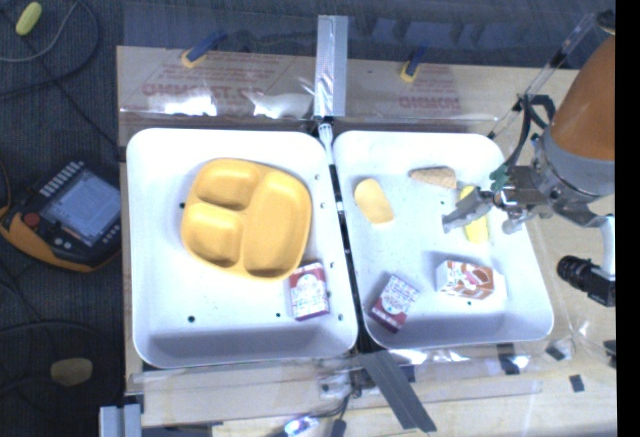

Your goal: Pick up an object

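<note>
Yellow obj (474, 215) in rt bin (430, 330); beside gripper (472, 210)

Left white bin (150, 325): a large yellow sectioned plastic plate (246, 216) occupies the centre and a small red-and-white carton (308, 291) lies near the dividing wall, leaving open floor along the left and front edges. Right white bin (520, 320): a pale yellow oval piece (374, 200), tan bread-like piece (432, 177), red-and-white packet (395, 301) and white-and-red pouch (466, 278) ring a bare central patch.
</note>
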Available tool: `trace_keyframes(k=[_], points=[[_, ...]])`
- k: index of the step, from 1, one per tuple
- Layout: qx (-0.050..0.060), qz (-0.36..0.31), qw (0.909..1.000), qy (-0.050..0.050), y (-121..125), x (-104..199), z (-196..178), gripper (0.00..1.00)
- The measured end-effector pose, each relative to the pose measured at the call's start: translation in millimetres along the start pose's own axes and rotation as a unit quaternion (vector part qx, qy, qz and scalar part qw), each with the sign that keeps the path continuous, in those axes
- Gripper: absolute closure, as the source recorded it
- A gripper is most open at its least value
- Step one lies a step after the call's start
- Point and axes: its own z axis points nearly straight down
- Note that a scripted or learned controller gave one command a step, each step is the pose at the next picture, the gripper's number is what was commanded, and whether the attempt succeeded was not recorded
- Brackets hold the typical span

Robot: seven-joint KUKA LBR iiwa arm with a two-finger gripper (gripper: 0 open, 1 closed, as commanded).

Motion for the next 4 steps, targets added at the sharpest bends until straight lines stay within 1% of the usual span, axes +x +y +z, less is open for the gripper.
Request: trace_keyframes(k=[1,2,3,4], points=[[0.0,-0.021,0.9998,-0.001,56,-66,59,0.0],[-0.003,-0.052,0.9986,0.003,94,-79,163,0.0],[-0.002,-0.053,0.9986,0.002,93,-79,155,1.0],[0.0,-0.015,0.9999,-0.001,137,-31,58,1.0]])
